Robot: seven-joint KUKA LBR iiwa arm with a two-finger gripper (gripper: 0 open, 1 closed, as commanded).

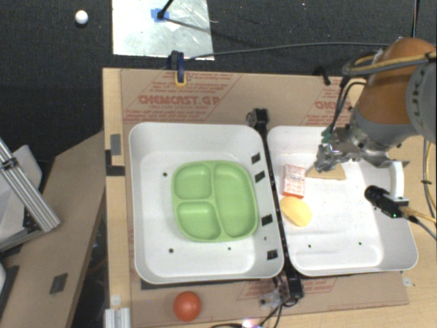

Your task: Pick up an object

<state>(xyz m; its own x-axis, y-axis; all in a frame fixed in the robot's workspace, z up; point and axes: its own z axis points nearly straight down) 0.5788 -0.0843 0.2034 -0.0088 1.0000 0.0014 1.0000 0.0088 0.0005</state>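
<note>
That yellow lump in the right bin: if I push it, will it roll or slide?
The yellow lump looks rounded and smooth, so it probably rolls or skids on the right bin. It seems small and light, likely shifting when nudged toward the red-and-white packet.

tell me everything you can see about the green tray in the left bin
The green tray is a pale green, plastic-looking food tray with rounded corners and three compartments: two smaller ones on the left, one above the other, and one long one on the right. All three hold nothing. It lies flat, slightly rotated, near the middle of the left bin, resting on the white floor and clear of the walls. Nothing else touches it.
</note>
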